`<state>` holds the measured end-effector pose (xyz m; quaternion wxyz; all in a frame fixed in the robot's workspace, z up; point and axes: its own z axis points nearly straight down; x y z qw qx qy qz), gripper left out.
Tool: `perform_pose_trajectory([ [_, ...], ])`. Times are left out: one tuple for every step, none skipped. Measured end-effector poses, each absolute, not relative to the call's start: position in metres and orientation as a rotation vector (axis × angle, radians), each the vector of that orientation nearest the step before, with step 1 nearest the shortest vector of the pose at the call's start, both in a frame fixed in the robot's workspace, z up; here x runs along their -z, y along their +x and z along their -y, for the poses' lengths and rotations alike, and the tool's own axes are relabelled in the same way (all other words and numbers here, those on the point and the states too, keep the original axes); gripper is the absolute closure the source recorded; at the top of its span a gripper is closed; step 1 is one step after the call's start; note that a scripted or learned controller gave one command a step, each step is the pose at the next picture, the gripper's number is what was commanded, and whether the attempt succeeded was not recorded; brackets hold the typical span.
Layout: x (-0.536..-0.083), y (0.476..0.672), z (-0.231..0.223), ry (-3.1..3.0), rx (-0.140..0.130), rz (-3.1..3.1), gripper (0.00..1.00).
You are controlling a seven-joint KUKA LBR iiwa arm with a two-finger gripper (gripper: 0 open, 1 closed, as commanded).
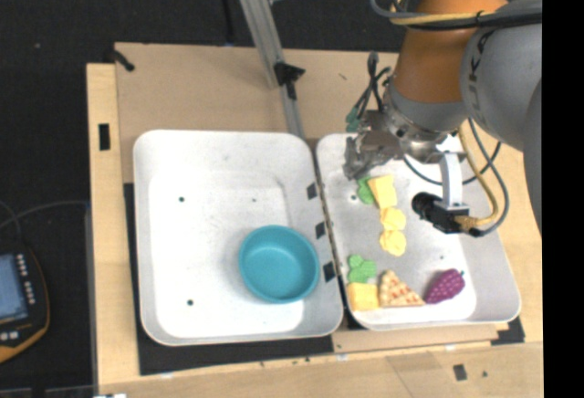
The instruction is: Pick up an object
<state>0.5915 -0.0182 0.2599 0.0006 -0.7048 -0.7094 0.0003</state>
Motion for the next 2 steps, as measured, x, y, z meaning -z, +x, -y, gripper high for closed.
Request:
perform_pose_trajectory([
  [-0.250, 0.611, -0.027, -2.217, 0.001, 2.226, 1.00],
  [-0.234, 0.619, -0.078, -2.214, 0.002, 2.229, 1.00],
])
